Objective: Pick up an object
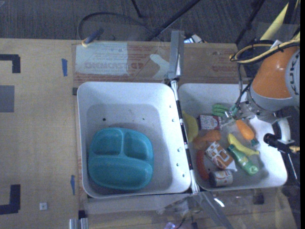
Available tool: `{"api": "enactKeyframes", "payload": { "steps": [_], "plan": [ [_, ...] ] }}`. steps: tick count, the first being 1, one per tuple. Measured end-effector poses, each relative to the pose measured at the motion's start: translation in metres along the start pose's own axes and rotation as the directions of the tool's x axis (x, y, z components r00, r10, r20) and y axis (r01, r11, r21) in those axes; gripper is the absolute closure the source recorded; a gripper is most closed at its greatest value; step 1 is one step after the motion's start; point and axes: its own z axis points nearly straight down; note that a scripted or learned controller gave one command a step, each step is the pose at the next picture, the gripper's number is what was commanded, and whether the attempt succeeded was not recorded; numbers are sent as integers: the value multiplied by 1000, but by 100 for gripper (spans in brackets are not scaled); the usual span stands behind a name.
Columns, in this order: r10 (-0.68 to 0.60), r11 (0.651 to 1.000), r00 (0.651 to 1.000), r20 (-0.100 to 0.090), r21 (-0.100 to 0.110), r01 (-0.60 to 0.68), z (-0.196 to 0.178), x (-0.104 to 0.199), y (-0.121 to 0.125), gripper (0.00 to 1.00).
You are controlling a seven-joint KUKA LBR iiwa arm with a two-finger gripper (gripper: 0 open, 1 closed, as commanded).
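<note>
Nearest the lens, small can (220, 178) at the right bin's (279, 173) front edge, label unreadable. Gripper (237, 112) low over that bin's middle, finger state impossible to tell, just beside orange carrot (245, 130) and green piece (219, 109). Red-and-white carton (208, 122), orange-white box (218, 155), green bottle (243, 160), yellow banana (241, 144) nearby; print too blurred. Teal divided plate (120, 158) in left bin (125, 93).

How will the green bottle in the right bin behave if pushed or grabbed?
The green bottle lies on its side, so it would probably roll when nudged. Its rounded, smooth-looking body may slip from a loose grip. It touches the yellow banana, which would likely shift too.
</note>
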Motion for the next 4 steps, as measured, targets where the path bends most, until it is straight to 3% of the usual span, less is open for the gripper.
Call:
{"api": "enactKeyframes", "payload": {
  "steps": [1,2,3,4],
  "plan": [
    [0,1000,1000,1,0,0,0,-1,0,0],
    [1,1000,1000,-6,20,-1,16,25,-41,0],
    [5,1000,1000,-4,15,-5,6,22,-40,100],
    [110,994,994,-4,23,-110,-89,79,38,100]
  ]
}}
